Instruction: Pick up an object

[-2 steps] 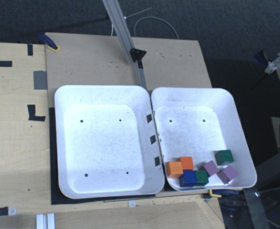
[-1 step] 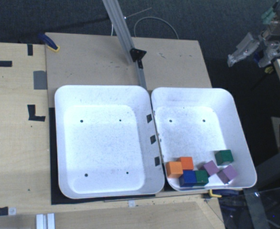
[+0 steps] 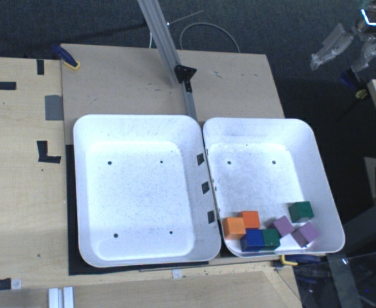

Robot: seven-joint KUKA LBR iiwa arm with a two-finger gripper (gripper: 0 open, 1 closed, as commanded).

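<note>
Several small blocks lie bunched in the front right corner of the right bin (image 3: pixel 258 136): two orange blocks (image 3: pixel 234 226), a blue block (image 3: pixel 253 239), a green block (image 3: pixel 271 239), two purple blocks (image 3: pixel 282 224) and a dark green block (image 3: pixel 300 210). My gripper (image 3: pixel 332 43) is a blurred grey shape at the far upper right. It sits off the bench, well behind the right bin and far from the blocks. Nothing shows in it.
The left bin (image 3: pixel 136 127) sits beside the right one, their rims touching. A slanted metal pole (image 3: pixel 159 31) with a black clamp (image 3: pixel 185 74) rises behind the bins. A thin cable loop (image 3: pixel 207 27) and a blue-yellow clip (image 3: pixel 67 56) lie on the far bench.
</note>
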